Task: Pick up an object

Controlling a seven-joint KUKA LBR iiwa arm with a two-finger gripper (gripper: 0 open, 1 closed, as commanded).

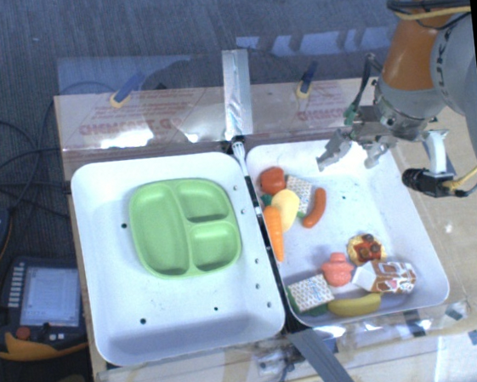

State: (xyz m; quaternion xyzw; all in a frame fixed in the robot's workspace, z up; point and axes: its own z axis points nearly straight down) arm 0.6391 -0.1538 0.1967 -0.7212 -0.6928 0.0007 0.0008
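Banana [355, 305] at right bin's [424, 242] near edge, toy food behind; hand [353, 155] (fingers spread, grasping nothing) above far corner

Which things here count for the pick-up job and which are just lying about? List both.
For the job: gripper, open above the right bin; tomato, carrot, sausage, banana.

Lying about: green divided plate in the left bin, tablet beside the bench.

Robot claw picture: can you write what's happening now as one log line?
claw: open, holding nothing | position: above far end of right white bin | toy food: lying in bin, untouched | green divided plate: left bin
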